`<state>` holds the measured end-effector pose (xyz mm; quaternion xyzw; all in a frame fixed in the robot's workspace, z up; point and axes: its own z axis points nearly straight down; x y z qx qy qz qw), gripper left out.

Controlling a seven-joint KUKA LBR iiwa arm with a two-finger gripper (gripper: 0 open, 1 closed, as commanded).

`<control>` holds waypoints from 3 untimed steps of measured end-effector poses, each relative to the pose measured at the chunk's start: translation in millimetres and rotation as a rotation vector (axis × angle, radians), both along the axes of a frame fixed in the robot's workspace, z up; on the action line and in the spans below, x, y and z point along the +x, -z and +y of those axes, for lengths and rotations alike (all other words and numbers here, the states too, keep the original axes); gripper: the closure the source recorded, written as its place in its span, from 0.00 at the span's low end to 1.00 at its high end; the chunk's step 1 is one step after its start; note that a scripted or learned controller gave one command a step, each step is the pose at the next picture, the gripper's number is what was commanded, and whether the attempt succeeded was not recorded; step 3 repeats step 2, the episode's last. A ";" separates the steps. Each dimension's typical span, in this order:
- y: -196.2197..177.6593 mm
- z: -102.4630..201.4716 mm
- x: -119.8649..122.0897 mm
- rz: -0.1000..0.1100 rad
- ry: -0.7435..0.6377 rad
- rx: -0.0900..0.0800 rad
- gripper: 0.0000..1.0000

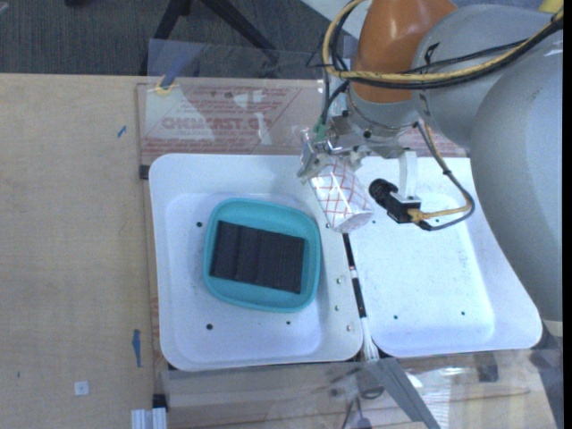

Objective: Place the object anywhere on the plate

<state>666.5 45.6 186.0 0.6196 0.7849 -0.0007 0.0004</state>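
A teal square plate (261, 254) with a dark ribbed centre lies in the left bin (179, 329). A white cup with a red lattice pattern (340, 197) hangs tilted over the seam between the two bins, just past the plate's upper right corner. My gripper (329, 155) stands directly above it, and its fingers close on the cup's upper end. The orange band of the arm (402, 25) rises behind it.
The right bin (438, 284) shows bare white floor. A black plug on a yellow cable (398, 202) dangles from the wrist beside the cup. A clear sheet with red print (223, 119) lies behind the bins. Bare bench extends to the left.
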 end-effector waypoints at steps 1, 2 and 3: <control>-0.6 0.2 0.2 -0.001 0.000 0.001 0.00; -15.8 13.8 -13.5 0.001 0.104 0.001 0.00; -15.8 13.8 -13.5 0.001 0.104 0.001 0.00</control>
